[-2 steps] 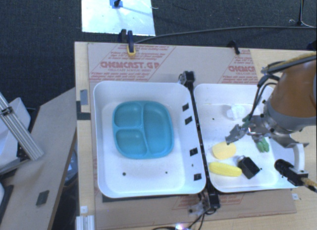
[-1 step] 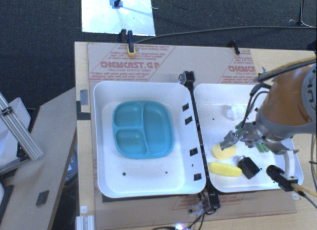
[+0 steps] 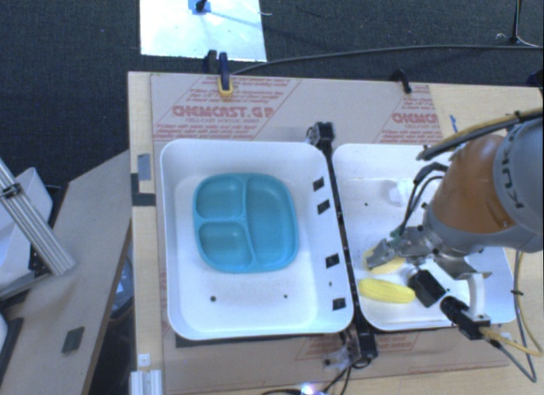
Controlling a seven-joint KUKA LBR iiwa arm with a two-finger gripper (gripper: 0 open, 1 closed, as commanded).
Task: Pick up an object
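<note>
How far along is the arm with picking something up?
Done: the gripper is down in the right bin, at a yellow object. In hand: nothing I can confirm; its grip there is hidden. Left: grasp and lift. A second yellow piece lies on the bin floor, and the blue tray sits in the left bin.

Robotics lab, my workplace. Plywood bench [image 3: 280, 96] under me, covered by sheet with protective film printed CHEMCAST GP [image 3: 223, 112], clamp [image 3: 224, 79] pinning it at far edge. Two shallow white bins [image 3: 246, 157] side by side, fixed with black clips. Dark carpet floor [image 3: 68, 45] around. Loose cables [image 3: 382, 49] trailing across. Aluminium extrusion [image 3: 34, 228] at left. My arm [image 3: 480, 194]: industrial grey with orange band
</note>
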